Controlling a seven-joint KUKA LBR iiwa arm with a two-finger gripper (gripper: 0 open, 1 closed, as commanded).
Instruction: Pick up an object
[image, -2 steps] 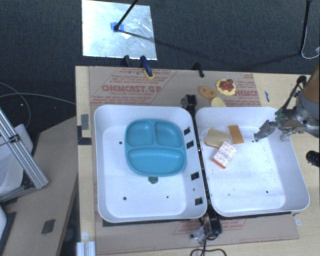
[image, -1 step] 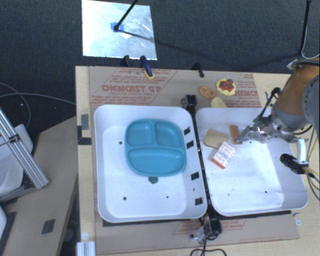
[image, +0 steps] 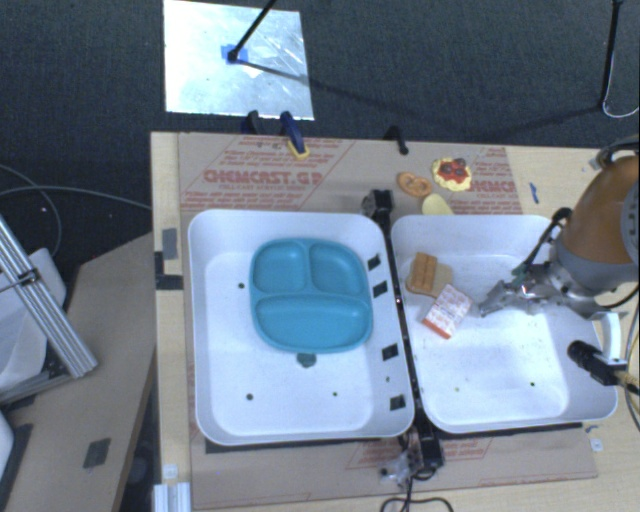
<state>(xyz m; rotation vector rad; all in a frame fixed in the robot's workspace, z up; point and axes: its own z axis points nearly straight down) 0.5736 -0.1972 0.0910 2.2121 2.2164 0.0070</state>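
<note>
Arm (image: 600, 235) reaches over right bin (image: 500, 400); claw (image: 492, 303), spread state indiscernible, near packet (image: 446, 311) and cracker (image: 424, 272).

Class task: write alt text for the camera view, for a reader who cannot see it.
A grey arm's tool reaches from the right into the right bin, near a small white-and-red packet and a tan waffle-like piece. The left bin holds a blue divided plate.
</note>
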